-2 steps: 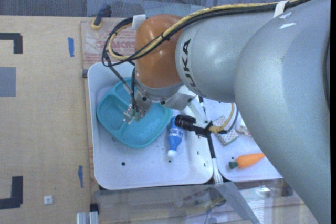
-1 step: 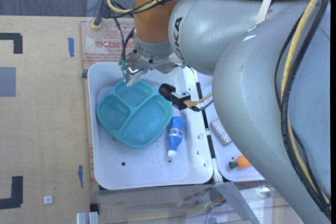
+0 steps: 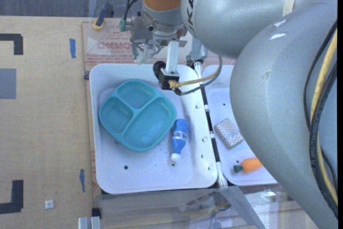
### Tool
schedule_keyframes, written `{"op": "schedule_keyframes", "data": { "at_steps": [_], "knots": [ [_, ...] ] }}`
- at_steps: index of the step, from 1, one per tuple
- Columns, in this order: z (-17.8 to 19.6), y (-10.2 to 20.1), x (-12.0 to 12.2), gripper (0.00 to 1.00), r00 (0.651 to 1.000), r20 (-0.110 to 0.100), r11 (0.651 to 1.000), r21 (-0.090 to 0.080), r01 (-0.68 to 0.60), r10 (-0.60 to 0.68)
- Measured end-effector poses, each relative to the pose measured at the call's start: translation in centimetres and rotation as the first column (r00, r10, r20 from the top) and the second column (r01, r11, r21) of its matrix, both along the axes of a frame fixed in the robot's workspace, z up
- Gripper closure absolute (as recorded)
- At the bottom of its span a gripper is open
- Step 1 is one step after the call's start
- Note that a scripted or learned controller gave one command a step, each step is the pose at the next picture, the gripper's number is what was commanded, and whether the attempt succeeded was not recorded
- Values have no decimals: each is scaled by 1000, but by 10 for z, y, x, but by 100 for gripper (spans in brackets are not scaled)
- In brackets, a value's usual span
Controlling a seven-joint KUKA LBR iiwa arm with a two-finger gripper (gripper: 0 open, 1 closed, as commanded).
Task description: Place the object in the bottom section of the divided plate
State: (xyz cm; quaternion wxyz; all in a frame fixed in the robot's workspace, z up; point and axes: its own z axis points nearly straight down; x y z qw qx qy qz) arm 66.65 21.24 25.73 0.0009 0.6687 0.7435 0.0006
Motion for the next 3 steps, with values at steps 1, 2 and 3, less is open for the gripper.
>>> {"op": "schedule_keyframes", "data": {
  "at_steps": [1,2,3],
  "knots": [
    [-123,6,0,100,937,-5,937,-2,349,-349],
    [-5,-29,0,100,997,1,997,0,-72,72],
    [-150,-1,-20,100,984,-3,984,1,178,-178]
  ]
}}
